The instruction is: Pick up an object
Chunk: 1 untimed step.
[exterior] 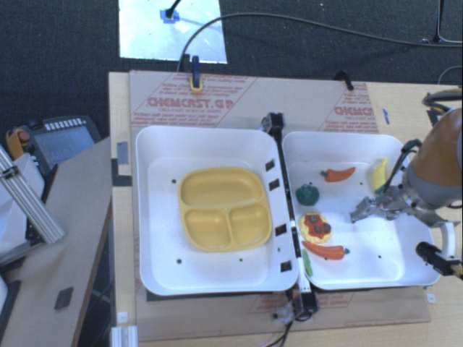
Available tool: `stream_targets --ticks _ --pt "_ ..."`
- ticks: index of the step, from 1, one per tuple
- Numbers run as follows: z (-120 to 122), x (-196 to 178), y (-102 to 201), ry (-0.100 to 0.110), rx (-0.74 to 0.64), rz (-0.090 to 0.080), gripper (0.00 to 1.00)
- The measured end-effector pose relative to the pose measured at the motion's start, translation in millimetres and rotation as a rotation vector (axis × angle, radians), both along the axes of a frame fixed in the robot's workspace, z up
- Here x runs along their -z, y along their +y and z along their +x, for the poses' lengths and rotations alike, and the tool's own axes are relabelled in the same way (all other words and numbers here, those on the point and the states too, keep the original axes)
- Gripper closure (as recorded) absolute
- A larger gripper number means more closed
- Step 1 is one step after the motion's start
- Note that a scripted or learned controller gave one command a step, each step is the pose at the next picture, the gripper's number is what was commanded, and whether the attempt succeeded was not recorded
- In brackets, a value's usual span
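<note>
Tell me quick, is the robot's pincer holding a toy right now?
Pincer: over the right bin, nothing visibly between it; open or shut cannot be told.

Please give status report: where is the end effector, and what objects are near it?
End effector low in right bin, nothing seen between fingers. Pizza toy and chili pepper nearest. Banana beside the arm.

Off-task items on and around bench

Teach pendant (64, 144) beyond left edge; metal plate (171, 20) past far edge; cardboard sheet (239, 100) under bins.
</note>
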State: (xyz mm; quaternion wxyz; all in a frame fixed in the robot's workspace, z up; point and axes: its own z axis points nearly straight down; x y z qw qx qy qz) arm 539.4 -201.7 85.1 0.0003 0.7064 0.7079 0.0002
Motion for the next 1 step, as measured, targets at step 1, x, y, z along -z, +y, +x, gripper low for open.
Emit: stream_targets --ticks 1 --pt "0.5 -10.0 -0.2 -0.002 0.001 -0.001 1.00"
